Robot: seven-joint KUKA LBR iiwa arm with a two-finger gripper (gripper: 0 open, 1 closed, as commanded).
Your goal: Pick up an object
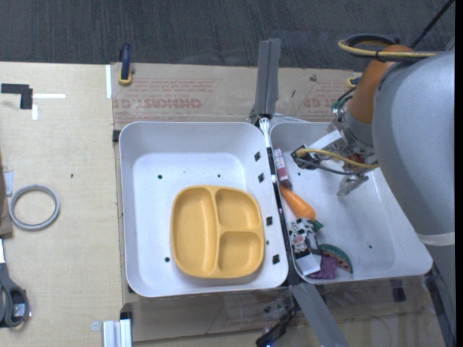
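I count two white bins side by side; the left bin (137,215) holds one yellow plate (217,231) with three compartments, lying flat near the bin's middle; the right bin (391,230) holds four small things by my count, all ranged along its left wall; a dark packet (279,166) at the top, one carrot (299,203) below it, a black-and-white item (302,236) under that, and a watermelon slice (334,259) with something purple touching it at the bottom corner.

The carrot is the thing I would call the pick; its long axis runs on a diagonal from upper left to lower right, with the thick end to the lower right; it lies just beside the divider between the bins.

One arm (419,136) reaches in from my right and covers much of the right bin's far side; the gripper (352,184) sits below a tangle of yellow and black cables (325,157), over bare bin floor and apart from the carrot; nothing lies between its fingers, but they are small and blurred here, so I cannot tell how they stand.

Off the bins, on the bench to the left, I see one grey tape ring (32,207); scissors (13,303), probably, are cut off at the lower left edge; one blue clamp (125,63) stands on the cardboard at the back.
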